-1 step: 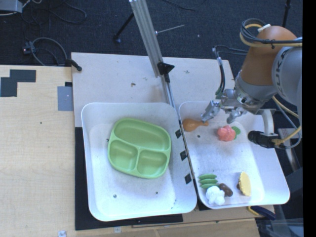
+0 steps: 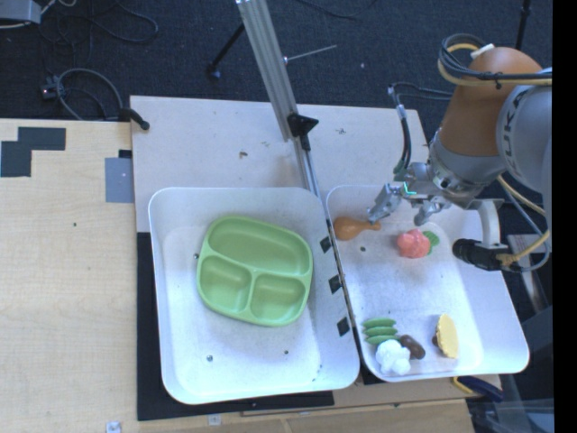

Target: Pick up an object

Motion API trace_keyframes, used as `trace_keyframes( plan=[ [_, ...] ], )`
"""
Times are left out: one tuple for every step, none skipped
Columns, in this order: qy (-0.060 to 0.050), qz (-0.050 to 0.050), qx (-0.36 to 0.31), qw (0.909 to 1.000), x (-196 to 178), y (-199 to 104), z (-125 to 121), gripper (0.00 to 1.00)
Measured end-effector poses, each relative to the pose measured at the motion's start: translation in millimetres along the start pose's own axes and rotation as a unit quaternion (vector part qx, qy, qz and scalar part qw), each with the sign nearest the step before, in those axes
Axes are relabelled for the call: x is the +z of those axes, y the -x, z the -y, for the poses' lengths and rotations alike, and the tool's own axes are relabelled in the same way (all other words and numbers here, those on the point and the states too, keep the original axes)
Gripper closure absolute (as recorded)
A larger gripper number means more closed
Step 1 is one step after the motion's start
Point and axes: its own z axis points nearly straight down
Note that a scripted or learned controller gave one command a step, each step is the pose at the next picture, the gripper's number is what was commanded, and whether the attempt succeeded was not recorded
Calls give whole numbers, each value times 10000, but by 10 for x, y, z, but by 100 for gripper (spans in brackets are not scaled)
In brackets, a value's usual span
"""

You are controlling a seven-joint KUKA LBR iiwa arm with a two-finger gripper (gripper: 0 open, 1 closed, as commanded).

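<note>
We see the white bin [image 2: 494,307] directly beneath the claw [image 2: 401,210], and a second white bin [image 2: 171,332] touching it on the side away from the arm. In that farther bin, well apart from the claw, lies a green plate [image 2: 255,269] with three compartments, flat on the bin floor. Black clips [image 2: 335,282] sit along the seam where the bins meet, near the claw. A slanted aluminium rail [image 2: 270,52] rises above the pale surface [image 2: 207,142], beyond the claw. Farthest from the claw we see a wooden board [image 2: 63,269] and cables [image 2: 86,84] on the dark floor [image 2: 361,16].
</note>
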Motion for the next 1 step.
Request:
trace_keyframes(
  plan=[
    [-23,2,3,10000,444,19,45,0]
  ],
)
